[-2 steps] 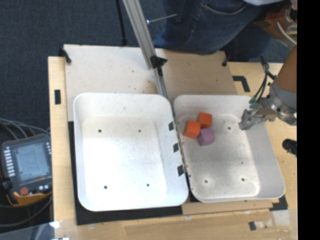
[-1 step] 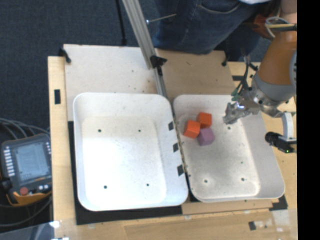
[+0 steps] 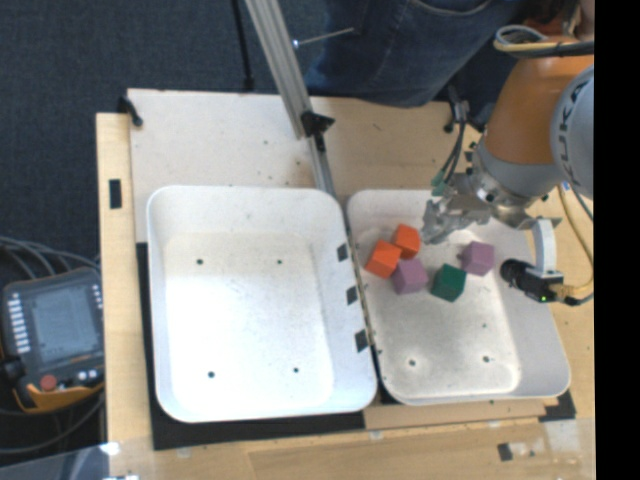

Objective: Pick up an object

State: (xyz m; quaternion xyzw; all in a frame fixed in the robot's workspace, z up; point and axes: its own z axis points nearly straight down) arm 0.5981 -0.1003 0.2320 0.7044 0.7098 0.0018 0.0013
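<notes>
Above, fingers (image 3: 437, 230) hover beside tilted orange cube (image 3: 406, 239); their state unclear.

Two white bins (image 3: 250, 203), two orange blocks (image 3: 383, 259), two purple blocks (image 3: 409, 276), one green block (image 3: 449, 284).

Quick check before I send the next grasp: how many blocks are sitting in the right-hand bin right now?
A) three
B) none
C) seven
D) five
D: the right bin holds two orange blocks, two purple blocks and one green block, bunched near its far side below the claw.
</notes>
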